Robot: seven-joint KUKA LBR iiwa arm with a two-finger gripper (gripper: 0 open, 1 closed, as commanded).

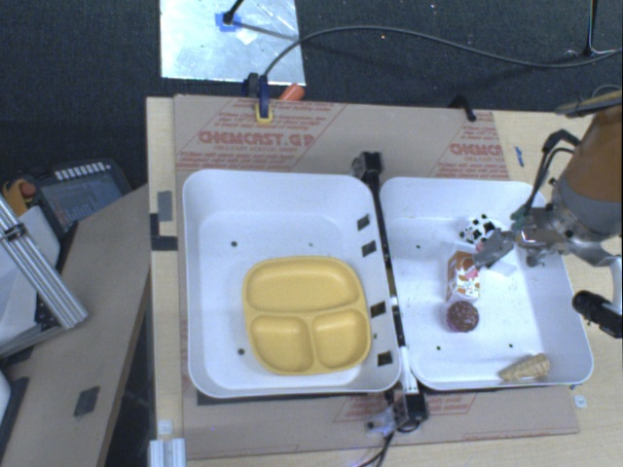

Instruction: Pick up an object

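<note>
Nothing is yet lifted: the gripper (494, 246) is poised beside the snack packet (464, 276); its closure cannot be told.

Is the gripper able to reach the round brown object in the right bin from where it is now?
Probably yes. The gripper hangs over the right bin, and the round brown object lies just below it in the view. The orange and white packet lies close beside it and might get bumped.

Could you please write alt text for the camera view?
The arm's gripper hovers over the right bin, near a black-and-white toy, an orange packet, a brown ball and a tan piece. The left bin holds a yellow divided tray.
</note>
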